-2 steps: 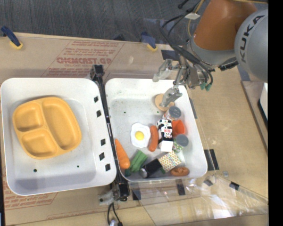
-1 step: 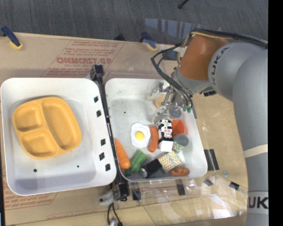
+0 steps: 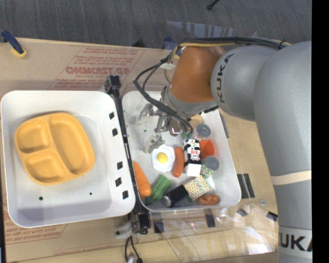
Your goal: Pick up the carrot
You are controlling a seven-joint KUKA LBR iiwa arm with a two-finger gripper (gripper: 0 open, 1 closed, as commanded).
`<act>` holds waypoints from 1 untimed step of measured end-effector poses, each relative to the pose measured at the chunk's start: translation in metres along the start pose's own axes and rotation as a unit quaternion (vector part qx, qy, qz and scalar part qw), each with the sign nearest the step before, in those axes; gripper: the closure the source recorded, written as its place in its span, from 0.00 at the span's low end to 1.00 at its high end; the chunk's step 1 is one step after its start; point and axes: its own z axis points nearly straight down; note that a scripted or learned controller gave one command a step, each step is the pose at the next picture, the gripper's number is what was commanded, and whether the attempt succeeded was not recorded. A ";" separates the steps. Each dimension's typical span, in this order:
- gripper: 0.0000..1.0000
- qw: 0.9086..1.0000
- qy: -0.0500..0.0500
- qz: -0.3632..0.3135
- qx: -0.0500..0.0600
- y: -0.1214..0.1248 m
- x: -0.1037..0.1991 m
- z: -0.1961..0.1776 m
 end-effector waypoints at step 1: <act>0.00 0.997 0.002 -0.078 0.003 -0.014 0.088 0.001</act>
